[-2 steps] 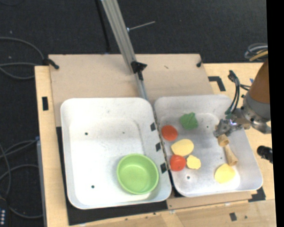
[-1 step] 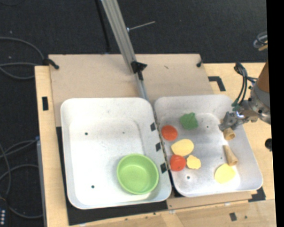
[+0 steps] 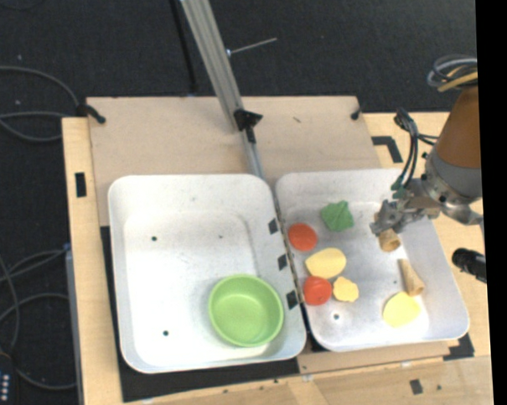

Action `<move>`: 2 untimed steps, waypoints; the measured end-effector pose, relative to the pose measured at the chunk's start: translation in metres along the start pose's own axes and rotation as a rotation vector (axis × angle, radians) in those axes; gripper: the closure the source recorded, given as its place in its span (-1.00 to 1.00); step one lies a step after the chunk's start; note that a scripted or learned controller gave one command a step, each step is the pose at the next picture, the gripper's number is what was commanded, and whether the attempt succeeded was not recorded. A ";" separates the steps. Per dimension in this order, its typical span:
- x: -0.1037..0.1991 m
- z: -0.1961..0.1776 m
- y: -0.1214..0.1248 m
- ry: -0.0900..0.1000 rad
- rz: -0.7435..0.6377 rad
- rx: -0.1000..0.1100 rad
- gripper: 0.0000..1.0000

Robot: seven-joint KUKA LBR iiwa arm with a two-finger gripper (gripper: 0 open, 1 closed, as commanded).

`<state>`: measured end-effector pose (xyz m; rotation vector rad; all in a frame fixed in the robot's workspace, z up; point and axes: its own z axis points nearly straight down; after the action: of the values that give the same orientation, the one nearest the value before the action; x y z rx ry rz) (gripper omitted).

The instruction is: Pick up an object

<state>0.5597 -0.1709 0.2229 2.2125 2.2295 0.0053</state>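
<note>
My gripper (image 3: 388,227) hangs over the right part of the right bin (image 3: 368,331), on the grey arm with its orange band that comes in from the right. A small tan piece (image 3: 390,243) lies right at its tip; I cannot tell whether it is held or resting on the bin floor. Below it lies a tan stick (image 3: 410,276) and a yellow lemon-like piece (image 3: 401,309). To the left of the gripper are a green crumpled object (image 3: 337,216), a red round piece (image 3: 302,236), a yellow oval (image 3: 326,262), a second red piece (image 3: 317,290) and a small yellow piece (image 3: 345,290).
The left bin (image 3: 153,210) holds a green bowl (image 3: 246,309) near its front right corner. A slanted metal pole (image 3: 218,65) rises behind the bins, and its foot meets the bench between them. Cables lie on the dark floor at the left.
</note>
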 end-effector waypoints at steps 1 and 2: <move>0.059 -0.003 -0.006 0.000 0.000 0.001 1.00; 0.109 -0.002 0.007 0.000 -0.001 0.001 1.00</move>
<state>0.5657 -0.0616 0.2249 2.2123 2.2309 0.0042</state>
